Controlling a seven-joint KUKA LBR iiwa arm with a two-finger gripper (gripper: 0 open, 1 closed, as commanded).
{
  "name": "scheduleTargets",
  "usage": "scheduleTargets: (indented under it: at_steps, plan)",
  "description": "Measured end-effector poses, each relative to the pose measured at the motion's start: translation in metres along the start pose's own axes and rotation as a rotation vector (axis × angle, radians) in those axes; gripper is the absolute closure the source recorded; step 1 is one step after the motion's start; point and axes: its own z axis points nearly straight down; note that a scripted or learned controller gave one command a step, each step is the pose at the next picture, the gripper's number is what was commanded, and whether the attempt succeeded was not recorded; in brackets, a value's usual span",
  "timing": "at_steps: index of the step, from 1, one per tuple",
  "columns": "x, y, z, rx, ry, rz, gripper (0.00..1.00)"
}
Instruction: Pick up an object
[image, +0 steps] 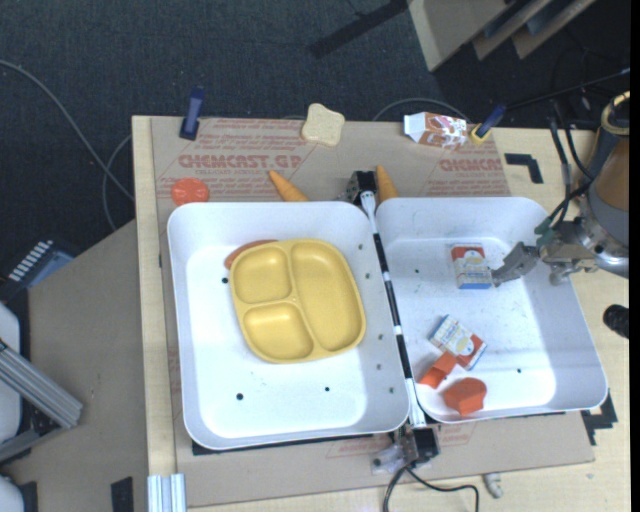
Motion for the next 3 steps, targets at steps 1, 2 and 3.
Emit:
scheduleTargets:
  at_steps: [1,2,3]
  plan:
    - [0.036,0.067,0.099,0.003,0.002,-0.001,0.0]
    - [0.018,0.069,0.077,-0.002,-0.001,0.0,0.0]
    - [0.018,0.076,0.12,0.003,0.001,0.0,0.0]
